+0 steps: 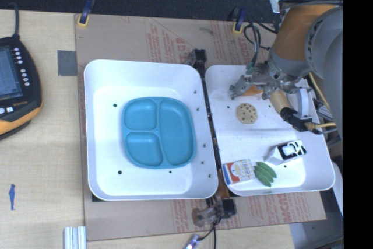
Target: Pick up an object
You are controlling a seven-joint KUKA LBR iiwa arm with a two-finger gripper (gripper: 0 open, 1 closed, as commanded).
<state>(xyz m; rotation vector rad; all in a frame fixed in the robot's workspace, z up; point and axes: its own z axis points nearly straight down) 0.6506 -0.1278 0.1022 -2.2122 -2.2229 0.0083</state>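
The arm (303, 38) bends low over the right bin (315, 178); its tool (252, 86) (grip state unclear) hangs near the cookie (246, 113).

We can read no text for certain. The brown cardboard sheet (175, 38) under the bins carries faint red printing, too blurred to make out; the small red-and-white carton (238, 171), at five o'clock, bears illegible markings.

Grey arm (326, 38), orange band (294, 29), black cables, metal gripper (247, 86).
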